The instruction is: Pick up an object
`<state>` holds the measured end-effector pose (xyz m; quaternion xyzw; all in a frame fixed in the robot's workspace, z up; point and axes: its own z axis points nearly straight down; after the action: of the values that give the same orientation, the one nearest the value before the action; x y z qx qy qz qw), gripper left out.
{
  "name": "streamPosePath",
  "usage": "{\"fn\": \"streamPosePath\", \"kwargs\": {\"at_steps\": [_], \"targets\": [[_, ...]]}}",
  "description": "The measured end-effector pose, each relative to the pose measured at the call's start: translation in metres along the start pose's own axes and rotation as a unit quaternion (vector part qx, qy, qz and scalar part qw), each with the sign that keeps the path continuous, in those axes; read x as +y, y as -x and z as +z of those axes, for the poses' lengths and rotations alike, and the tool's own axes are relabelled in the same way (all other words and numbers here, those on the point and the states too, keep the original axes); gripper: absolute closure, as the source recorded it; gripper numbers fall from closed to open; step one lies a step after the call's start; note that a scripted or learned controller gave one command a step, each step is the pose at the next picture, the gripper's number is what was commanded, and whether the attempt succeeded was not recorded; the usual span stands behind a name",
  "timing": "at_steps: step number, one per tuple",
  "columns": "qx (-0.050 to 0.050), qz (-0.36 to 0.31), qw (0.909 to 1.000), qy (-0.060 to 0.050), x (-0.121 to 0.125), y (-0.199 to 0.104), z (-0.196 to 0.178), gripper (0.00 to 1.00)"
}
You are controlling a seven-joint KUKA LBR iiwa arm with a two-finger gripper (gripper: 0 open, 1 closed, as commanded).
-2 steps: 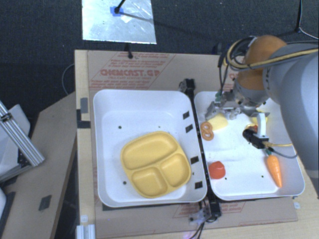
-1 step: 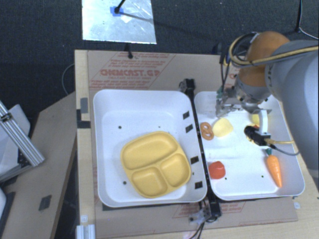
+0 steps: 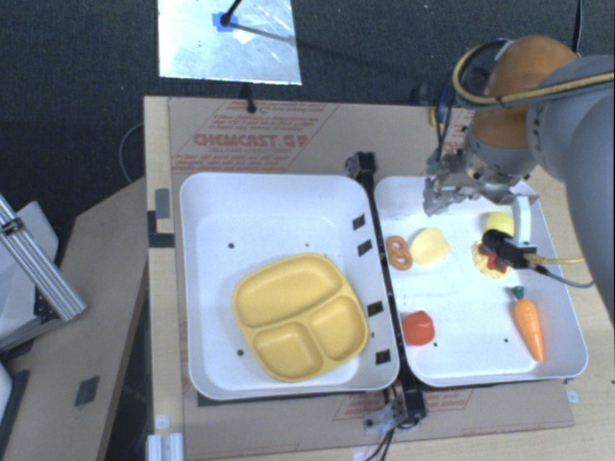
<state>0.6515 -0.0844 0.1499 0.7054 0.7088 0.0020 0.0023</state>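
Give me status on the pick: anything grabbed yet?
Done: the arm has reached into the right bin. In hand: nothing visibly; the claw sits at the bin's back left, above the yellow piece and pretzel. Left: the whole grasp. Carrot, red piece and all other items lie on the bin floor.
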Motion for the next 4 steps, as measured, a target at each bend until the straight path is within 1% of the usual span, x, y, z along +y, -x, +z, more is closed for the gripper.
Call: {"fn": "streamPosePath", "kwargs": {"at_steps": [1, 2, 3, 4], "targets": [[0.000, 0.000, 1.0000, 0.001, 0.002, 0.000, -0.055, 1.00], [0.001, -0.002, 1.0000, -0.003, -0.020, -0.049, -0.050, 1.00], [0.001, -0.002, 1.0000, -0.003, -0.043, -0.094, -0.065, 1.00], [0.001, -0.002, 1.0000, -0.004, -0.076, -0.131, -0.060, 1.00]]}}
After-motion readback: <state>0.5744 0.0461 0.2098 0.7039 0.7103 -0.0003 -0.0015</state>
